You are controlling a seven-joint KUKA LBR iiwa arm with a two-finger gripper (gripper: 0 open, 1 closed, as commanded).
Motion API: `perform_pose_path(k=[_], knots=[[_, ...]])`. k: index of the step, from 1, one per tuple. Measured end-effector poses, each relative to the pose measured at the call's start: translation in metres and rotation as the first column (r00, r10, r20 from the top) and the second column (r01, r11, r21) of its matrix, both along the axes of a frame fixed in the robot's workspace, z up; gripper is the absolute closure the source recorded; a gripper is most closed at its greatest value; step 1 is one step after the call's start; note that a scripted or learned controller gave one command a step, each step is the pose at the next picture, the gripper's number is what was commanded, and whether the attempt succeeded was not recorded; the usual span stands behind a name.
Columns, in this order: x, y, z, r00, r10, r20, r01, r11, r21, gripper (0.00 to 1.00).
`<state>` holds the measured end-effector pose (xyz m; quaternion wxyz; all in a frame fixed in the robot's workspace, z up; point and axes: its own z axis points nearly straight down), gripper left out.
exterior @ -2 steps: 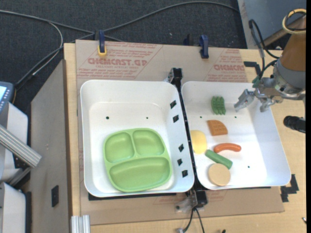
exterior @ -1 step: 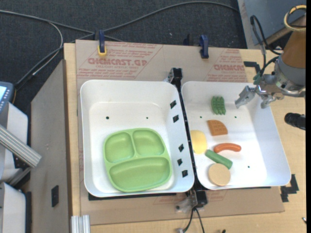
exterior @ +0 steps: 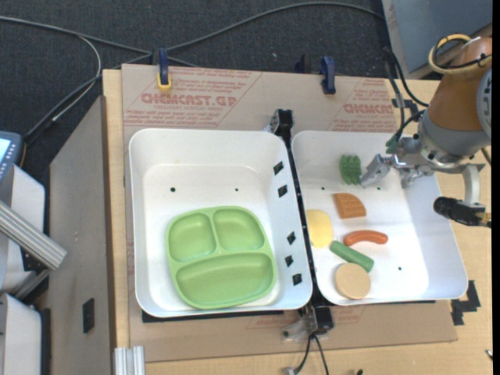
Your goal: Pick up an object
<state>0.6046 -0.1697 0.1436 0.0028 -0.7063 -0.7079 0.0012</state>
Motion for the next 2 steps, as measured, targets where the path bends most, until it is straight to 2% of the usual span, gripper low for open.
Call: perform_pose_path(k=[1, 2], knots=[[0.001, 0.001, -0.05, 1.0, -0.003, 0.007, 0.003, 1.0, -0.001, 0.0], [0.002, 0.0, -0.037, 1.0, -0.001, 0.01, 0.001, 1.0, -0.003, 1.0]])
